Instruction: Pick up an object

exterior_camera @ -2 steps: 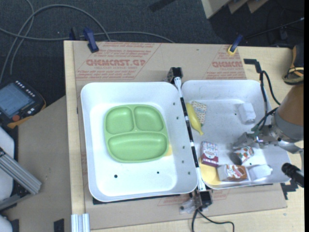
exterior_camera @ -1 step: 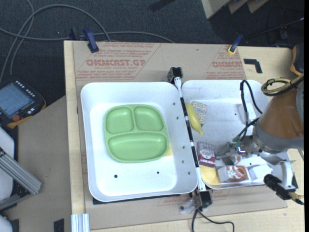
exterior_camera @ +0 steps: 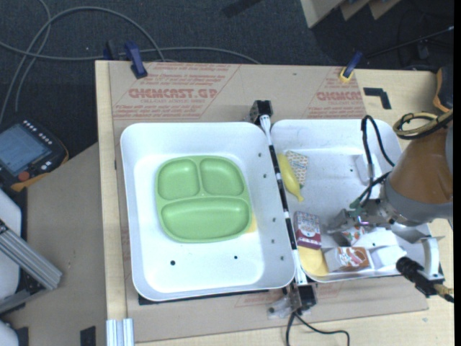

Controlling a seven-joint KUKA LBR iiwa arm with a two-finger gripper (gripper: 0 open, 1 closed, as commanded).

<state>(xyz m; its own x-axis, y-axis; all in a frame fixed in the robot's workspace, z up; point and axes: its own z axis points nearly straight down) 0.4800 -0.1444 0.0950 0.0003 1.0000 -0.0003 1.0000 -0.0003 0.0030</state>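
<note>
Down over the right bin (exterior_camera: 328,137) goes the arm (exterior_camera: 421,182), big grey body and orange band filling the bin's right side, wrist dipped low toward the front clutter. No pick is made as far as this view shows: nothing is lifted clear, everything lies on the bin floor. The gripper (exterior_camera: 351,225) sits right down among the packets near the front of the bin, and whether it is wide, narrow or clamped on anything I cannot tell, the tip is a blur of metal and wrappers.

So the job reads as mid-attempt, at the reach-and-grasp stage; the lift is all left to do.

Left bin (exterior_camera: 137,193) next, big and white, carrying a green tray (exterior_camera: 203,199) with three compartments, lying flat in the middle, well apart from the arm.

Back in the right bin, the likely targets. A red-and-white packet (exterior_camera: 307,228) lies by the divider between the bins, just left of the gripper. A brown packet (exterior_camera: 352,257) lies at the front, just below the gripper. A yellow disc (exterior_camera: 310,259) is tucked into the front left corner, touching the brown packet's left end. Further back, a banana (exterior_camera: 288,178) along the divider with a speckled packet (exterior_camera: 299,166) against it, well clear.

What is in the way? The front items are crowded together, so a close could catch two or nudge one aside. The black cable (exterior_camera: 369,144) loops over the bin near the wrist.
</note>
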